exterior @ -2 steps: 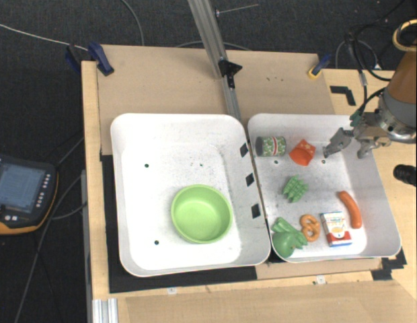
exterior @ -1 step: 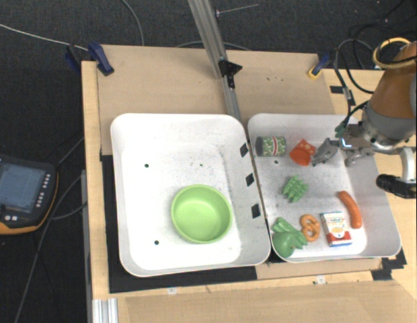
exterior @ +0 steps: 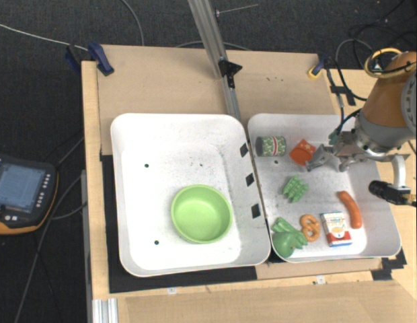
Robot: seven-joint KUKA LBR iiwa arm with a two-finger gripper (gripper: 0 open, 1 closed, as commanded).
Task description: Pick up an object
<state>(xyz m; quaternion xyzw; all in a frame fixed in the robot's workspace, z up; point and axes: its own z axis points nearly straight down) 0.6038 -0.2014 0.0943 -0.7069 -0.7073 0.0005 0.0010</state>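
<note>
Nearest the camera in the right bin (exterior: 390, 244) lie a small carton (exterior: 336, 229), a pretzel (exterior: 309, 226) and a sausage (exterior: 350, 208). Farther back, my gripper (exterior: 319, 161) hangs just beside the orange block (exterior: 302, 152); I cannot tell how my fingers stand.
</note>
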